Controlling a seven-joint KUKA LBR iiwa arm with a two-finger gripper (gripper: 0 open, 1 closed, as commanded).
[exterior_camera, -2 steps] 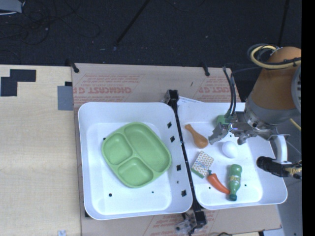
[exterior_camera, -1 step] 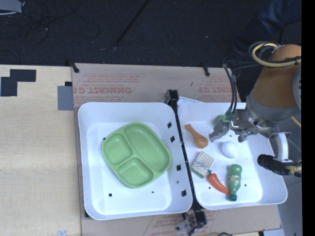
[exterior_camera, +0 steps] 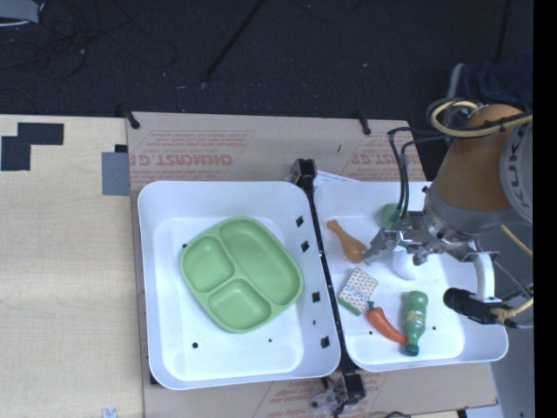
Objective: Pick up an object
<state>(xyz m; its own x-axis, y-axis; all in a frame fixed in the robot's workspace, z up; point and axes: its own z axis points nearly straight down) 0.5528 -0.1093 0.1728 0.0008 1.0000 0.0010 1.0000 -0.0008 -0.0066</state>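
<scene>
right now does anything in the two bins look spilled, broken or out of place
Nothing stands out. The green divided plate lies flat in the left bin, turned at an angle to its walls. In the right bin the green bottle, carrot, patterned packet and brown piece lie loose but whole.

Two shallow bins: plain white. Three-compartment plastic plate: pale green, uniform. Small plastic bottle: green body, darker green cap. Toy carrot: orange-red with green top. Drumstick-shaped piece: tan-brown. Small flat packet: white with fine checked print, green edge. Arm: orange band above grey wrist. Tabletop: light wood. Cardboard sheet: brown, red lettering.
</scene>
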